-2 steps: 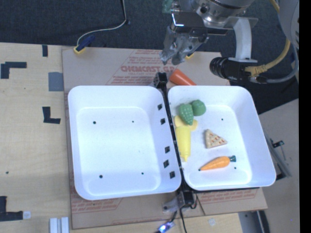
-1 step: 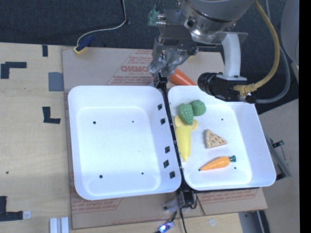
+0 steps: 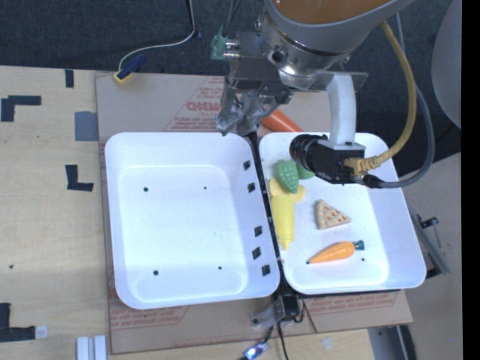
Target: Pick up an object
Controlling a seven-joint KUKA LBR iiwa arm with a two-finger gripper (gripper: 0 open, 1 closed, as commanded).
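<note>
My gripper [image 3: 241,118] is hanging over the far rim where the two bins meet — I cannot tell its state from this angle. An orange object [image 3: 282,121] is showing just beside it, near the right bin [image 3: 397,268]; whether it is being held is unclear. Lying in that bin: a yellow corn cob [image 3: 285,214], a green piece [image 3: 287,174], a pizza slice [image 3: 331,216], a carrot [image 3: 332,253]. The left bin [image 3: 120,201] is sitting alongside on the counter [image 3: 45,201].

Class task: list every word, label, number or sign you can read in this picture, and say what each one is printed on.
Red printing on the cardboard sheet under the bins, upside down and partly hidden by the arm: too blurred to read.
No other words or numbers are legible.
</note>
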